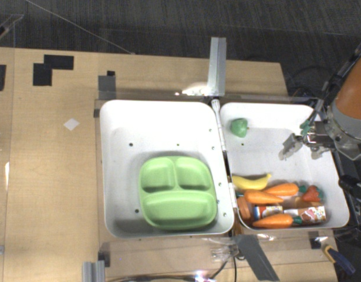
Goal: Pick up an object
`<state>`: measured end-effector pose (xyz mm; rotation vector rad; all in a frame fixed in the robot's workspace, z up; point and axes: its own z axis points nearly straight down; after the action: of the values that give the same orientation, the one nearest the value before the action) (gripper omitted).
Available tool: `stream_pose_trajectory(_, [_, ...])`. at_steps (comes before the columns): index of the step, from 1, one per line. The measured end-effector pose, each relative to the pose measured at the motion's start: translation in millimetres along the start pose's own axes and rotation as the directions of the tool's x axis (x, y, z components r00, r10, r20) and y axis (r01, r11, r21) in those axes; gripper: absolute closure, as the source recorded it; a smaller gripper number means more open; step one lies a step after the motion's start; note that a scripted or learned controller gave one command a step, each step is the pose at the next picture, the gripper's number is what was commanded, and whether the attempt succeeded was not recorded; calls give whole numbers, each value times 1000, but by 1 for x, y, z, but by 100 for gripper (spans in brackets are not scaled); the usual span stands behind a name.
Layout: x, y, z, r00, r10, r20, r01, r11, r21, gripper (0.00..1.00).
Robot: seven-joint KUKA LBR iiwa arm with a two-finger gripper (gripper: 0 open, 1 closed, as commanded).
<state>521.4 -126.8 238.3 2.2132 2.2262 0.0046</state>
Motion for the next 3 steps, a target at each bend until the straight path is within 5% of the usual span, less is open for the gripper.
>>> stream_pose_trajectory(1, [-46, -34, 72, 997, 81, 1, -81, 997, 1, 0])
stream_pose_trajectory(2, [-60, -32, 141, 995, 101, 3, -101, 995, -8, 0])
stream_pose_trajectory(3, [15, -27, 145, 999, -42, 8, 42, 999, -23, 0])
